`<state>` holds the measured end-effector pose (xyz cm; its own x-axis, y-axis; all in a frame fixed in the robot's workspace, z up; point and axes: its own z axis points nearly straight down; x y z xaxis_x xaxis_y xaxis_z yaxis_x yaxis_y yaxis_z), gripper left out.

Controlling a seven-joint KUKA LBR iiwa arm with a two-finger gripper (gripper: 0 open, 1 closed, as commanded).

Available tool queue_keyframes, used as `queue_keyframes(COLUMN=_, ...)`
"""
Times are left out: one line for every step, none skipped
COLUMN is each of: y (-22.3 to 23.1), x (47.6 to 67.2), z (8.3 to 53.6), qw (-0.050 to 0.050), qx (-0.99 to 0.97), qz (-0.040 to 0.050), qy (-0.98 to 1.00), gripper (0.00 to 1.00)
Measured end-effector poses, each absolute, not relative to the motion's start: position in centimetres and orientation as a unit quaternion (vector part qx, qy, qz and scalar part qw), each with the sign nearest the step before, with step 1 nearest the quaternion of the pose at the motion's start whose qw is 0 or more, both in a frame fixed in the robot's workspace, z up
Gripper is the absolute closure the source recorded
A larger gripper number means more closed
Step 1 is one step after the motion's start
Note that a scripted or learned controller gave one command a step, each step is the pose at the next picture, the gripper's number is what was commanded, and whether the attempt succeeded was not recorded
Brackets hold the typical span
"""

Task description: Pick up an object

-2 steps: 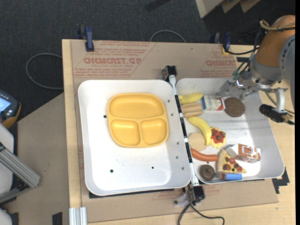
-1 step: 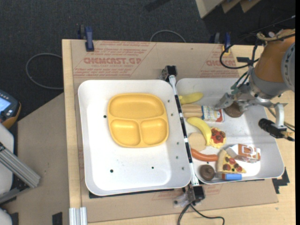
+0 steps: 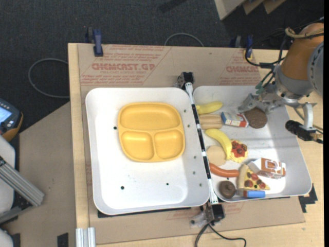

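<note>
Yellow divided plate (image 3: pixel 151 130) in left white bin (image 3: pixel 103 153), blue clamps (image 3: pixel 96 39) on bench edge

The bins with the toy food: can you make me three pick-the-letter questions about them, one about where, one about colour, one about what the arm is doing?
1. Where is the yellow tray?
A. left bin
B. right bin
C. on the floor

2. What colour is the hot dog?
A. blue
B. red-orange
C. green

3. Where is the gripper?
A. over the tray
B. off the bench
C. low in the right bin, by the brown disc

Answers: 1 A, the tray lies in the left bin. 2 B, it looks red-orange. 3 C, it sits beside the disc at the bin's far end.
</note>
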<state>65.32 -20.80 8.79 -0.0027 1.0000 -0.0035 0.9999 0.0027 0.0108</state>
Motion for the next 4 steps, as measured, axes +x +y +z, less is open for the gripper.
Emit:
queue_keyframes(y=-20.9, x=65.2, z=9.9, qw=0.007, qx=0.706, qz=0.0014, qy=0.708, gripper=1.00)
queue_keyframes(y=-17.9, x=59.5, z=8.8, qw=0.002, qx=0.707, qz=0.0006, qy=0.707, gripper=1.00)
queue_keyframes(y=-4.9, x=60.5, z=19.2, qw=0.003, qx=0.702, qz=0.0060, qy=0.712, gripper=1.00)
queue_keyframes(y=-5.8, x=60.1, z=18.5, qw=0.000, qx=0.707, qz=0.0003, qy=0.707, gripper=0.00)
